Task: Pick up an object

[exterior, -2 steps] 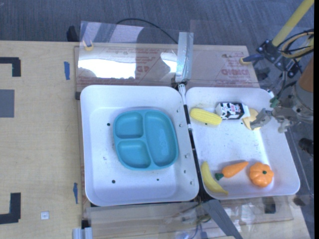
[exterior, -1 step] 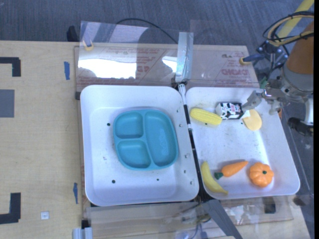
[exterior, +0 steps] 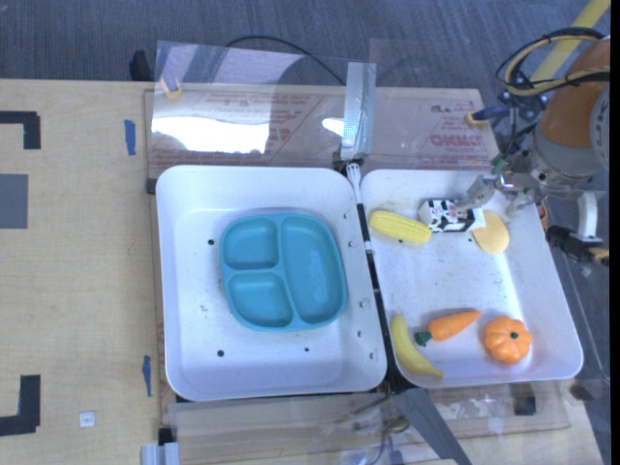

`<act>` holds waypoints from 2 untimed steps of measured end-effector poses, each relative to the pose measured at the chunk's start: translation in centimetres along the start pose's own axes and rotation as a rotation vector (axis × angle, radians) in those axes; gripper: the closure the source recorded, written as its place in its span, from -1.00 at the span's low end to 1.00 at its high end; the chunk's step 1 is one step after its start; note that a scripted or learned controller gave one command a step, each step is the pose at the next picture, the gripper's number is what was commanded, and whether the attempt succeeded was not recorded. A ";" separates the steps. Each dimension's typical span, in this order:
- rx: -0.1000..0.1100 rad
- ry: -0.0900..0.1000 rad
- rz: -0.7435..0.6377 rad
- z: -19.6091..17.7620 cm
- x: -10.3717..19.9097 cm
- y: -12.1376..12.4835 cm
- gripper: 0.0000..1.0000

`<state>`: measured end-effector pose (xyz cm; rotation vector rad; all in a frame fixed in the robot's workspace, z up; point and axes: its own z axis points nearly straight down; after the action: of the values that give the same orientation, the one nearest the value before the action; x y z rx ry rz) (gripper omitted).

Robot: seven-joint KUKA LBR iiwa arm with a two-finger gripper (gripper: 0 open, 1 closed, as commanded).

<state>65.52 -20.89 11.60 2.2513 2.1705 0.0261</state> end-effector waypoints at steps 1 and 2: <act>-0.030 -0.002 -0.094 0.7 -0.2 -2.7 -1.00; 0.015 -0.003 -0.246 -4.1 -1.2 1.3 -1.00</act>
<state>66.66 -22.16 15.76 1.9724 2.4360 0.0032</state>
